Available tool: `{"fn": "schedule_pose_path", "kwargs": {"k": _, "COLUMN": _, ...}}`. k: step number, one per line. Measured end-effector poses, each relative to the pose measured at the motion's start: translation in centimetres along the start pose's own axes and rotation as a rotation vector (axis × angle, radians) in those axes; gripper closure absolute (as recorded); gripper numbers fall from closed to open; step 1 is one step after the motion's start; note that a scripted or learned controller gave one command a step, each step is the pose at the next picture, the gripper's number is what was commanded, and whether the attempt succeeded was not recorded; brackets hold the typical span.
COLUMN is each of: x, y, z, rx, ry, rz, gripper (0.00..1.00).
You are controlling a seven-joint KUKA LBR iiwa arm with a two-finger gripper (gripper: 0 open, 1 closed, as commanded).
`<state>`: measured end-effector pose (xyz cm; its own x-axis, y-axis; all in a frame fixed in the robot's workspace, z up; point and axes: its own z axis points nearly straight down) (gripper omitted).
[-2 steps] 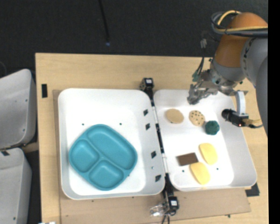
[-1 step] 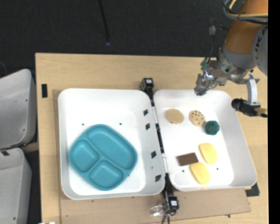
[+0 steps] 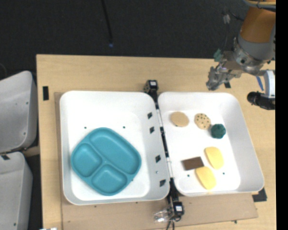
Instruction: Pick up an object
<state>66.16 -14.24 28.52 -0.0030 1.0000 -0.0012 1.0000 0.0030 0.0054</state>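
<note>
The right bin [image 3: 230, 104] holds a tan round piece [image 3: 179, 119], a speckled cookie [image 3: 201, 120], a dark green lump [image 3: 218, 131], a brown slab [image 3: 192, 163] and two yellow pieces [image 3: 213, 157] [image 3: 205, 178]. My gripper [image 3: 218, 80] hangs above the bench just past the right bin's far edge, apart from all of these objects. Nothing shows between its fingers.
A teal divided plate [image 3: 105, 160] lies in the left bin [image 3: 67, 109]. A small black fixture [image 3: 150, 86] sits at the far end of the seam between the bins. White panels [image 3: 9, 114] stand at the left of the bench.
</note>
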Motion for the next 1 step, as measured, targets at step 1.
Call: {"fn": "schedule_pose_path", "kwargs": {"k": 1, "x": 4.55, "y": -2.34, "z": -0.52, "rx": 0.005, "ry": 0.001, "rz": -0.001, "gripper": 1.0}}
